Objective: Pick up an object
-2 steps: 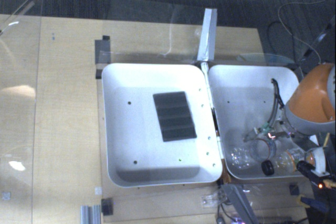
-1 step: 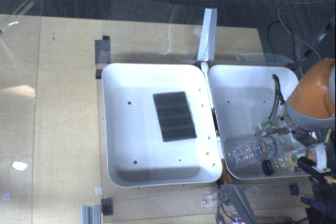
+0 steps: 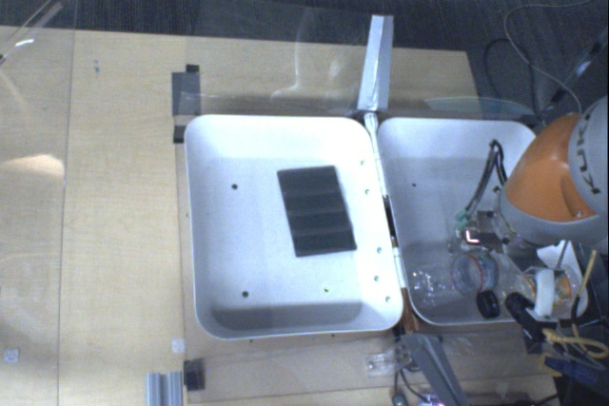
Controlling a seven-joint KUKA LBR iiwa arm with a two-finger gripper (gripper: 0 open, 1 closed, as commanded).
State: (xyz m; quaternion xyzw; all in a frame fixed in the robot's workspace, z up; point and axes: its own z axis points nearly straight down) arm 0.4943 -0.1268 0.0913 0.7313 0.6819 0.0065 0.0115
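Nearest the camera, low in the right bin [image 3: 442, 143], sits a small clear item [image 3: 428, 281], glassy and hard to read against the white floor. There may be a second clear, roundish piece just beside it under the tool, too faint to be sure. The gripper [image 3: 473, 261] hangs low over that same near corner, with the arm [image 3: 547, 181] and its orange band coming in from the right. I cannot tell if the jaws are spread or pressed together, since cables and wrist hardware clutter that spot, and nothing is visibly pinched. Judgement: the step in hand is the approach and descent onto the clear item, with the grasp not yet made. To do it well, centre the jaws over the item rather than its glare, go down straight, and stop short of the bin floor. Stay off the near wall, which is close and could block one side of the closing. Clear plastic probably slips, so close fully before lifting and lift slowly. Further off, the left bin [image 3: 219, 204] holds a dark ridged slab [image 3: 317, 210], lying flat mid-floor, slightly skewed and well apart from the gripper. It looks an easier target by contrast, but low and wide, so likely awkward to pinch. Both bins rest on the pale desk [image 3: 105, 204]. At the far edge, a grey upright post [image 3: 376, 62] stands between the bins.
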